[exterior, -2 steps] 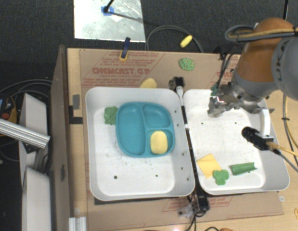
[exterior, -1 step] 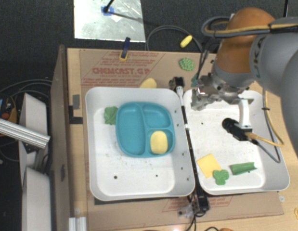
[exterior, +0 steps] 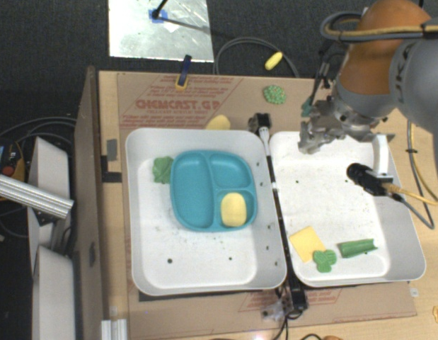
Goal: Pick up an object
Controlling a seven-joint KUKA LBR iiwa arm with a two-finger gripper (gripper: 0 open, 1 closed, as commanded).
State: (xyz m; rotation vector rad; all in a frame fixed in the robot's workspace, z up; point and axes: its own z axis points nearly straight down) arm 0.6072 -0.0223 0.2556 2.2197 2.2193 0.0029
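The gripper hangs over the upper left corner of the right bin, on a cardboard-covered desk with dark floor around; its opening I cannot tell. The yellow block lies well below it in the frame, beside a green piece. The left bin holds a blue plate carrying a yellow lump.

Right bin, near front edge:
- flat yellow square, lying tilted
- green knobbly lump, touching square's front corner
- green pod, on its side, just beside lump

Left bin:
- blue divided plate, flat
- yellow oval in plate's front-right compartment
- green leafy piece against plate's left rim
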